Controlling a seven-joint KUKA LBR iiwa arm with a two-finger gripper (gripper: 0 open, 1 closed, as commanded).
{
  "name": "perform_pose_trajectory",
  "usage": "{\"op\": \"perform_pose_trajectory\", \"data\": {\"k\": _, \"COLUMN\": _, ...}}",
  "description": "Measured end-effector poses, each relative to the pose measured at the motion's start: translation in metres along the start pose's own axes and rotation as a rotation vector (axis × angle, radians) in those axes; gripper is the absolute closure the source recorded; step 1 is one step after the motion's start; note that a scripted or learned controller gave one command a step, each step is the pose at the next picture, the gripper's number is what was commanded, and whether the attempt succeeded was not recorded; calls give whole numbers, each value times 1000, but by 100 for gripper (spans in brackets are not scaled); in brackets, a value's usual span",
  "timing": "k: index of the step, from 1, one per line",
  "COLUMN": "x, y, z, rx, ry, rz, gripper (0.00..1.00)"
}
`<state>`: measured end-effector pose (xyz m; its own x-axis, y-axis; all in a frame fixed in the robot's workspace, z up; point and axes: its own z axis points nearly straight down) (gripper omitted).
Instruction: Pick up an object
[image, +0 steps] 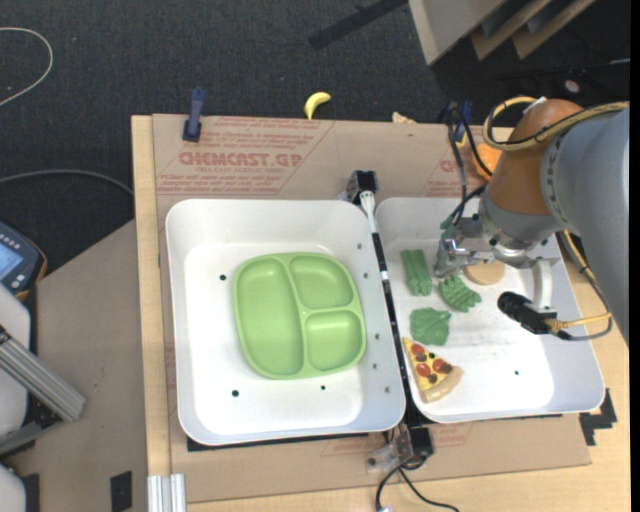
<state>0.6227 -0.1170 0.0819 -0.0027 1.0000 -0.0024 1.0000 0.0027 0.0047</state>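
The grey arm (585, 170) is reaching in from the right over the right-hand white bin (560, 395); its hand (455, 258) is hanging low over the far part of that bin, and from where I am standing I cannot tell whether it is released or clenched, nor whether it is touching anything.

Several small things are lying in that bin; a long green piece (415, 272) is sitting just left of the hand, near the bin's left wall; a ridged green piece (460, 294) is lying just on the near side of the hand; a tan round disc (486, 271) is resting right beside the hand, on its right; a green leaf (431, 325) is lying nearer still, apart from the hand; a toy pizza slice (433, 369) is sitting nearest of all, close to the bin's near-left corner.

The left-hand white bin (200, 300) is holding a green divided plate (298, 315), which is lying flat in its middle; both bins are sitting side by side on the cardboard-covered desk (270, 160); a small yellow banana (317, 103) is lying at the desk's far edge, and a blue clamp (193, 115) is gripping its far-left corner.
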Motion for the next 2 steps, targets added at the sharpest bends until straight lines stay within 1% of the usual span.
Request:
{"op": "perform_pose_trajectory", "data": {"k": 1, "x": 27, "y": 15, "z": -3, "rx": 1, "ry": 2, "rz": 0, "gripper": 100}}
{"op": "perform_pose_trajectory", "data": {"k": 2, "x": 26, "y": 15, "z": -14, "rx": 0, "ry": 0, "rz": 0, "gripper": 100}}
